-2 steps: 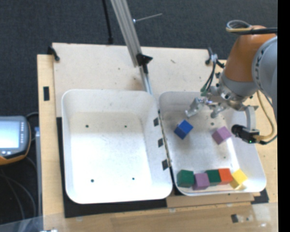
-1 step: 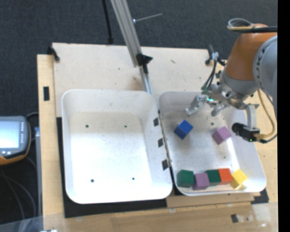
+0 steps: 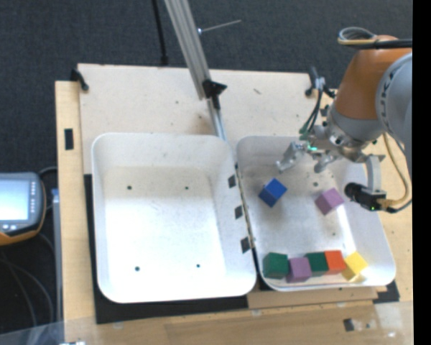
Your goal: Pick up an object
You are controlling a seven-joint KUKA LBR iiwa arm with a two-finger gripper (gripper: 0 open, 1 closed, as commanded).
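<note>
The arm (image 3: 366,85) reaches in from the right and hangs its gripper (image 3: 305,158) over the back of the right bin (image 3: 377,254). The jaws are spread and pinch nothing; one finger points toward the bin's middle, the other toward its right wall. That spread, with the wrist low over the bin floor, reads as a set-up for a descent onto a block rather than a carry.

Two blocks lie loose in the middle of the right bin, and either could be the thing to pick. The blue block (image 3: 273,192) sits just below and left of the jaws, tilted on a corner as seen from above. The purple block (image 3: 330,200) sits below and right of them, near the right wall. The jaws stand between the two, touching neither, so I cannot tell which one the program is after; the blue one looks marginally closer to the nearer finger.

Five more blocks crowd along the front wall in a row, touching or nearly so: a green block (image 3: 276,265), a mauve block (image 3: 299,268), a second green block (image 3: 317,262), an orange block (image 3: 335,261) and a yellow block (image 3: 354,264). Packed against the rim like that, they leave little room for fingers, which makes the loose pair the better targets.

That makes seven blocks in all, every one in the right bin. The left bin (image 3: 165,214) shows a few dark specks on its floor. Both bins rest side by side on the table (image 3: 151,95).
</note>
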